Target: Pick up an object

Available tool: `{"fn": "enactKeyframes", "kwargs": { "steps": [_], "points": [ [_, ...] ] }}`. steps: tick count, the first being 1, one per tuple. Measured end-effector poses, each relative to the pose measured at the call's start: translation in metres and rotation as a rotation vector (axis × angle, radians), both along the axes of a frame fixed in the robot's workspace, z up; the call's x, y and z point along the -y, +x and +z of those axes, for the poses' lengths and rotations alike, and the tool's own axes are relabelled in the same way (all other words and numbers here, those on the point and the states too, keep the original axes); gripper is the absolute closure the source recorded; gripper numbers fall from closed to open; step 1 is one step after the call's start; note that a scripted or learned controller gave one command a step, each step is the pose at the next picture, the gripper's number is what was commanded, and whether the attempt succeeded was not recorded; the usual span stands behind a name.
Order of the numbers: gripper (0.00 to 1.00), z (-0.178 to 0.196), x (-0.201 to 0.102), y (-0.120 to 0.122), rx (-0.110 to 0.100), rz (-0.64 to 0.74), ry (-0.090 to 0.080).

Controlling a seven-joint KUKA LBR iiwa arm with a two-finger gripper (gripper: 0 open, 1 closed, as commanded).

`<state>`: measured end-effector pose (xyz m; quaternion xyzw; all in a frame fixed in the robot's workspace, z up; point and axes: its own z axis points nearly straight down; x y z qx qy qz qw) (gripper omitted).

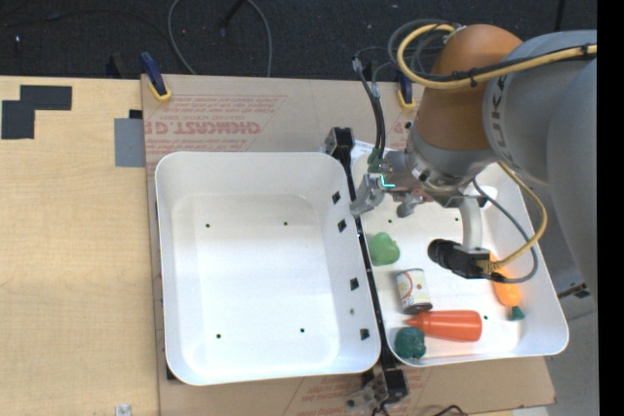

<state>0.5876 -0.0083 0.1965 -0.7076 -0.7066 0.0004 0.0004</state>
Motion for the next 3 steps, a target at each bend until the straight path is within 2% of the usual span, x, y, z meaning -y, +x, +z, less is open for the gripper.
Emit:
{"fn": "enactKeyframes", "kwargs": {
  "steps": [1,2,3],
  "points": [
    [1.00,0.0100,0.0011,-0.0001,0.000,-0.001,0.000],
    [0.00,0.0100,0.0011,-0.0001,0.000,-0.001,0.000],
    [1.00,0.0200,0.0023,-0.0001,0.000,-0.003,0.000]
  ]
}}
